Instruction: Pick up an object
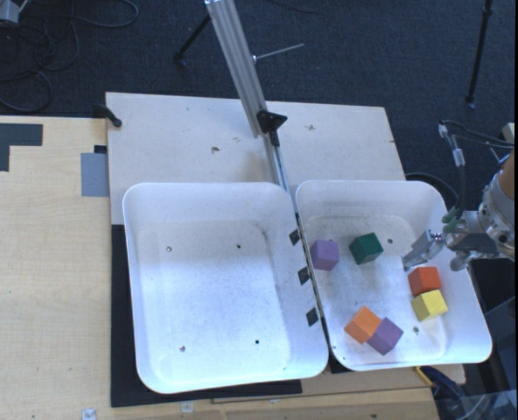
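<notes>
Camera view: arm enters from the right, gripper (430,250) hovering at the right-hand side of the right bin (434,195), above the bin floor and not touching any block. Finger state: cannot tell, detail too small and partly blurred; nothing seen between them.

Contents of right bin: red block (424,280) just below the gripper, touching the yellow block (430,304). Green block (365,248) to the gripper's left, near the lilac block (325,254) by the divider. Orange block (362,325) touching a purple block (385,336) at the front. Left bin (154,204) holds no blocks.

Step, judged: approach phase, no pick made yet. Nearest candidate appears to be red.

Next move calls for: centring over one block, descending square. Red/yellow contact is a risk; fingers need clearance on the free sides.
</notes>
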